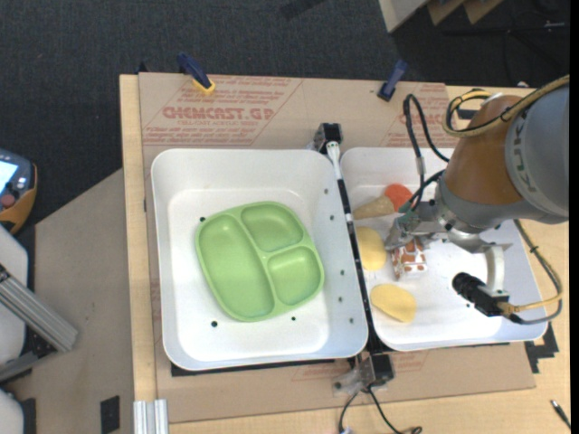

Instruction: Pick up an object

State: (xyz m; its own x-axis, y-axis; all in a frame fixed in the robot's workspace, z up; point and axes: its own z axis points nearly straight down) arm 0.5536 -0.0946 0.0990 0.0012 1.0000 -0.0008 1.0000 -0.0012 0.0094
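Gripper (409, 239): sat low in the right bin, over a small red-and-white patterned block (412, 259); the block lay right under the tip.
Jaws: opening hidden by the wrist hardware, cannot tell the state; block not seen between them, so no hold claimed.
Near the tip: yellow oval piece (370, 249) just left of the block, close to the divider; tan wedge-like piece (372, 208) farther back; orange-red piece (399, 193) just right of that.
Near side of bin: second yellow piece (394, 303), apart from the block, towards the near wall.
Right bin (452, 333): white, shallow, held all the loose items.
Left bin (172, 242): held a green divided plate (260, 260), three compartments, nothing in them.
Arm (507, 165): grey with orange band, reached in from the right, cables trailing.
Bench: cardboard sheet (226, 107) under both bins, clamped at the far edge.
Progress: approach looked done, gripper down at the block. Grasp unconfirmed, lift not yet made; every item was resting on the bin floor.
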